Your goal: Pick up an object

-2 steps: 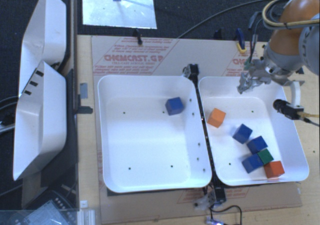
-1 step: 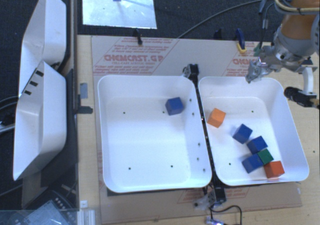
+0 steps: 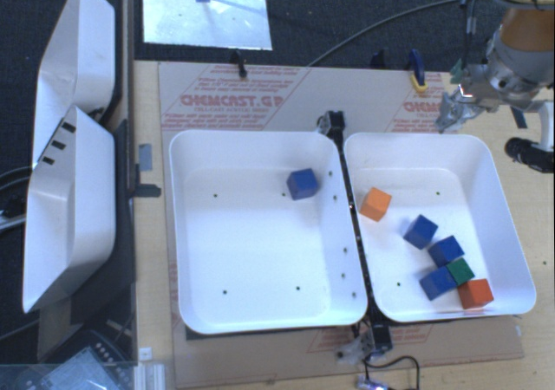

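Orange block (image 3: 475,293) waits at five o'clock; gripper (image 3: 450,113), state I cannot tell, hovers at two o'clock, needing descent.

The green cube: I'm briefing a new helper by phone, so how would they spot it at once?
Find the right bin. Near its front right corner sits a tight cluster of cubes. The green cube lies between a blue cube and an orange cube, the only green one.

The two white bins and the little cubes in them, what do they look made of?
The bins look like thin molded plastic: glossy white, rounded corners and rims. The cubes, such as the orange one, have a matte, even color; foam, wood or plastic, I cannot tell which.
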Robot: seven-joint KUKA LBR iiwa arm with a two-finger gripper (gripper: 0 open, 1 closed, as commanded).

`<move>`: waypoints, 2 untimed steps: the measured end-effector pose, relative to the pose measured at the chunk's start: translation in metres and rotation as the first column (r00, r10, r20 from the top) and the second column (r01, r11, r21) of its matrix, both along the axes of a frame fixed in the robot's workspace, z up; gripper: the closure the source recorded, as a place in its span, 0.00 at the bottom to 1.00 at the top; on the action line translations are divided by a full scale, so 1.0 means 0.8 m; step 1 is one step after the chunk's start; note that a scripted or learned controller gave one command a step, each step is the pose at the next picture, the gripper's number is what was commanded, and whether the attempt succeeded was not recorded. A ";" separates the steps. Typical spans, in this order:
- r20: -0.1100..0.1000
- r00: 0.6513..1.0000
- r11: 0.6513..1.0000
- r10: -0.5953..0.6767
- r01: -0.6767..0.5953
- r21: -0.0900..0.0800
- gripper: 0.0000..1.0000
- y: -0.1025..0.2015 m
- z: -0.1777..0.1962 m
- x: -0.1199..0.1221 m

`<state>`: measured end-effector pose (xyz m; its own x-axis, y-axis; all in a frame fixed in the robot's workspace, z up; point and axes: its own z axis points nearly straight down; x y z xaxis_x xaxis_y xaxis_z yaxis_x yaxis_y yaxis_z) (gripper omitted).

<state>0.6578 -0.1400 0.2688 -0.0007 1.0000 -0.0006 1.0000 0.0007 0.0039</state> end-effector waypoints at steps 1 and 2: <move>-0.004 1.000 1.000 0.004 -0.004 0.002 1.00 0.068 -0.019 -0.015; -0.003 1.000 1.000 0.004 -0.004 0.002 1.00 0.143 -0.027 -0.016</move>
